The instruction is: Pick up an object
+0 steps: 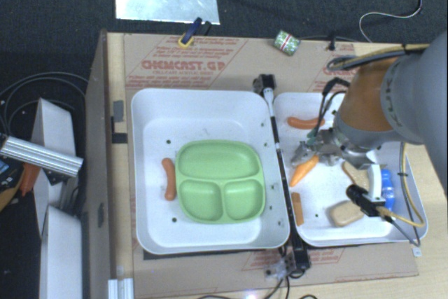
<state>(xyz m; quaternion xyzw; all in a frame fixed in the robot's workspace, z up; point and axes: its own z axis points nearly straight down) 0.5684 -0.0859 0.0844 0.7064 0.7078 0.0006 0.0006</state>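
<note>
My gripper is down in the right bin, right at the carrot. Can't tell if I've got it pinched. Carrot's on the bin floor, so nothing lifted yet; the grab and raise remain.

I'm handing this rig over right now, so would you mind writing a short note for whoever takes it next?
Gripper: low in the right bin, at the top end of the orange carrot; nothing visibly held, finger state unclear.
Right bin also holds a sausage near the back, a small brown stick by the divider, a bread piece and a blue-and-white item.
Left bin: green divided plate with a sausage beside it.
Done: arm lowered to the carrot.
Left: grasp and lift an object.
</note>
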